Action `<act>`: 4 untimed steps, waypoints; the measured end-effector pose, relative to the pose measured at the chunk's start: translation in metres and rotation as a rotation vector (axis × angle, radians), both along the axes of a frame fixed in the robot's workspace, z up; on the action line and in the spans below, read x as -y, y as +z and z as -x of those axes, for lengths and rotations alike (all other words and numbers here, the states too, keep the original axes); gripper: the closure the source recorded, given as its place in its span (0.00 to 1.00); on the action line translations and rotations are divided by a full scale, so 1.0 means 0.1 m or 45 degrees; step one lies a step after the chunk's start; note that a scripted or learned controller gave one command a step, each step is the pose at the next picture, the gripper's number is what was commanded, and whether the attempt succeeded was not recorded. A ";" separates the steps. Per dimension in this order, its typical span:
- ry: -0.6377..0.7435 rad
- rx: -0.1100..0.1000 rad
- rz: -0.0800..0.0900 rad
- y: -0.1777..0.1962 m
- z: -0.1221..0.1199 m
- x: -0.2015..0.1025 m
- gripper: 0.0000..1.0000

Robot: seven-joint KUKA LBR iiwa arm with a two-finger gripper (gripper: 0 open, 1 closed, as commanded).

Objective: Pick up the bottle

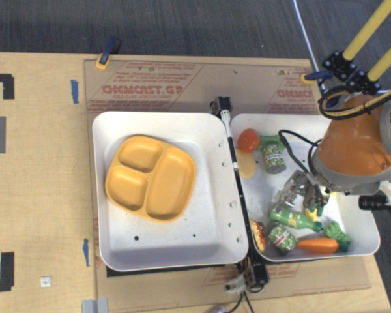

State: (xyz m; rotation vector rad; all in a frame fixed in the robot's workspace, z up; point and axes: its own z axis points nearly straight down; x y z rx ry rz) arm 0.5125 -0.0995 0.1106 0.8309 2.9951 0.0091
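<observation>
We see the gripper (304, 196) low inside the right bin (365, 235), directly above the green bottle (298, 219). The bottle lies on its side, just above the carrot (318, 245) in the picture. Whether the gripper is wide or narrow, we cannot tell. The left bin (208, 227) carries a yellow tray (150, 177).

"CHEMCAST GP" on the protective sheet (143, 87)

A robot test lab: two white bins (163, 256) sit clamped on a taped wooden tabletop (39, 175) over grey carpet (182, 12), with toy food (316, 244) and loose cables (293, 139) about.
</observation>
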 end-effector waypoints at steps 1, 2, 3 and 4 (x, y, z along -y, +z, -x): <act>0.034 -0.001 0.002 0.00 0.00 0.00 1.00; 0.156 -0.008 0.004 -0.01 0.01 0.00 1.00; 0.193 -0.006 0.005 -0.01 0.01 0.00 1.00; 0.129 -0.036 0.001 -0.11 -0.48 0.88 1.00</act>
